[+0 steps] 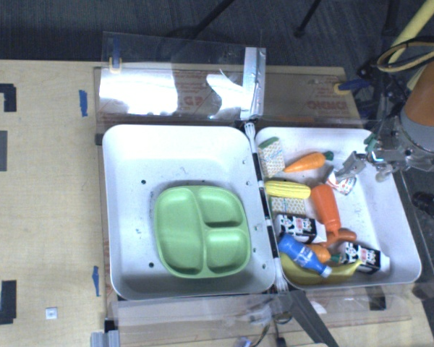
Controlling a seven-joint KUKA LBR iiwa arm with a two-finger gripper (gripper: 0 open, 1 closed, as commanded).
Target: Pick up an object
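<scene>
I count two white bins: left bin (123, 194), right bin (398, 223). One green divided plate (201, 230). One carrot (305, 163). One corn cob (287, 189). One orange bottle (327, 207). One blue bottle (302, 255). One banana (311, 275). Two black-and-white cartons (298, 227) (363, 255).

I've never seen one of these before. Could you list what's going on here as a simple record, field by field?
left bin: holds a green divided plate
right bin: carrot, corn, orange bottle, blue bottle, banana, small cartons
arm: at the right, over the right bin's upper corner
gripper: low over the right bin, near the carrot
holding anything: nothing seen between its fingers
</scene>
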